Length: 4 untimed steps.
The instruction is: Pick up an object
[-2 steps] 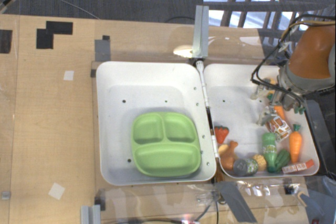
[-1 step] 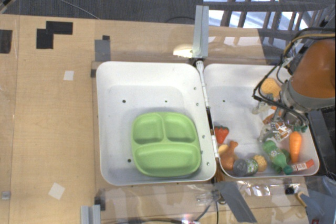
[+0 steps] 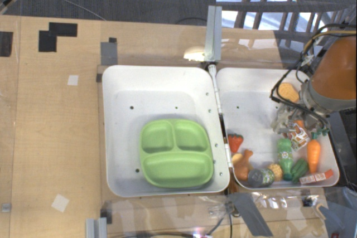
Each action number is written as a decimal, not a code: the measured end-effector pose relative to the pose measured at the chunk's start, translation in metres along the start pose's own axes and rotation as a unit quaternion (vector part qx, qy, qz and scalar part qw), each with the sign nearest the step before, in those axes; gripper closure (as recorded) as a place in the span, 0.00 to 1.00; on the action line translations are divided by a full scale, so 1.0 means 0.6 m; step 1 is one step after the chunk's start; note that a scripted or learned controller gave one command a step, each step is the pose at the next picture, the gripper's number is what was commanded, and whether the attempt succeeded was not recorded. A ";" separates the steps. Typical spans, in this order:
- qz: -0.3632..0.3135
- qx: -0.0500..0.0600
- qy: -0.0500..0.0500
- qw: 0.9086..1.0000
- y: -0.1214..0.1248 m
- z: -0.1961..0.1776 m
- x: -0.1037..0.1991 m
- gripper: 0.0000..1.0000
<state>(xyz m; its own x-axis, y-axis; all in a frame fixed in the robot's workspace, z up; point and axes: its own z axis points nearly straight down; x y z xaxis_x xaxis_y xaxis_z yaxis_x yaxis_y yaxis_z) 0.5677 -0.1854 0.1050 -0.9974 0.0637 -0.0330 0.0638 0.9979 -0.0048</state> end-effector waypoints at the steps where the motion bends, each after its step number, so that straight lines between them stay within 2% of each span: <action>1: -0.001 0.000 0.001 1.000 0.001 0.001 0.001 0.00; 2: 0.012 -0.002 0.009 1.000 0.049 0.028 -0.046 0.00; 3: 0.047 -0.001 0.010 0.999 -0.028 0.022 0.083 0.00; 4: 0.046 -0.001 0.009 0.999 -0.002 0.026 -0.002 0.00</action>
<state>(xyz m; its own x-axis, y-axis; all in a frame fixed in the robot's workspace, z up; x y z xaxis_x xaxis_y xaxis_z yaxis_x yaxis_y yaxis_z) 0.5693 -0.1870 0.0894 -0.9877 0.1553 -0.0155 0.1553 0.9879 -0.0006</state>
